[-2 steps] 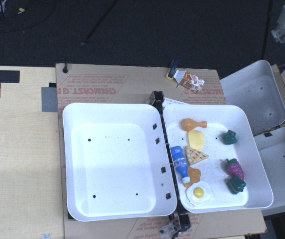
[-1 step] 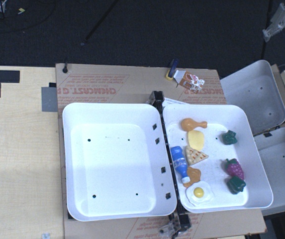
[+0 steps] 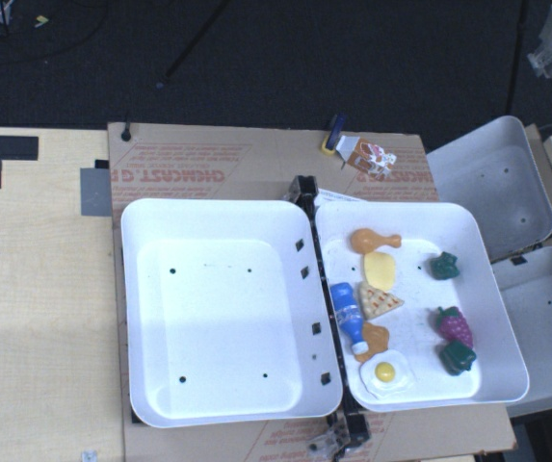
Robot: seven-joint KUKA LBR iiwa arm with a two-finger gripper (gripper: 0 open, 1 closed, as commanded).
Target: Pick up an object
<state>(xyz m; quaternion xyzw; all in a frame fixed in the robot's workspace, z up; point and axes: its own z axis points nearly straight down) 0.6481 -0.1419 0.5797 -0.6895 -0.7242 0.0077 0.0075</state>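
Nearest us in the right bin [image 3: 487, 248] we see a fried egg [image 3: 386, 372] at the front edge, with a green piece [image 3: 458, 356] off to its right. Just behind the egg lies a small brown piece [image 3: 376, 336], touching a blue bottle [image 3: 347, 314] that runs along the bin's left wall. A purple grape bunch [image 3: 455, 324] sits behind the green piece. Mid-bin we find a pizza slice [image 3: 381, 302] and, touching it, a yellow wedge [image 3: 381, 270]. Farther back lie a drumstick [image 3: 375, 241] and a dark green piece [image 3: 443, 266]. The left bin [image 3: 150, 229] lies beside it. Beyond both, on the bench [image 3: 208, 166], rests a small packet [image 3: 370, 158]. We cannot tell the end effector's state
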